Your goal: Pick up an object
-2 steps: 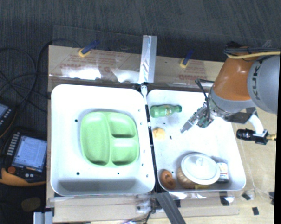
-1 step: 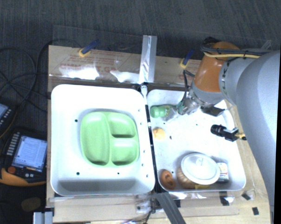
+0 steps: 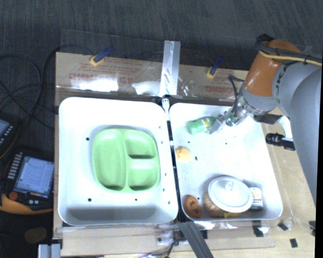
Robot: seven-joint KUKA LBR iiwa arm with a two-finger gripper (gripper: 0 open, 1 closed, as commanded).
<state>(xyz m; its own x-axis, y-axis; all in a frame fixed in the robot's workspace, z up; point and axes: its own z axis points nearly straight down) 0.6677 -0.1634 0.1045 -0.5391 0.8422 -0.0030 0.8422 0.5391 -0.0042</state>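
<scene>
We see two white bins side by side: left bin (image 3: pixel 69 164) and right bin (image 3: pixel 256 151). The left bin holds a green divided tray (image 3: pixel 126 159), sitting about centre.

In the right bin, the arm (image 3: pixel 291 88) comes in from 2 o'clock, orange band (image 3: pixel 263 71) above the wrist. The gripper (image 3: pixel 221 123) is low at the bin's 12 o'clock area, its tip right against a green bottle (image 3: pixel 200 125) lying on its side, which sits just at 9 o'clock of the tip. We cannot tell how wide the gripper is, nor whether it has hold of the bottle; too small and blurred.

A small orange-yellow item (image 3: pixel 182 153) lies near the bin's 9 o'clock wall. A brown round item (image 3: pixel 192 205) sits at 7 o'clock. Just beside it, at 5 to 6 o'clock, a white round lidded container (image 3: pixel 230 193) rests on top of other stuff, with a labelled packet (image 3: pixel 255 198) touching its 3 o'clock side.
</scene>
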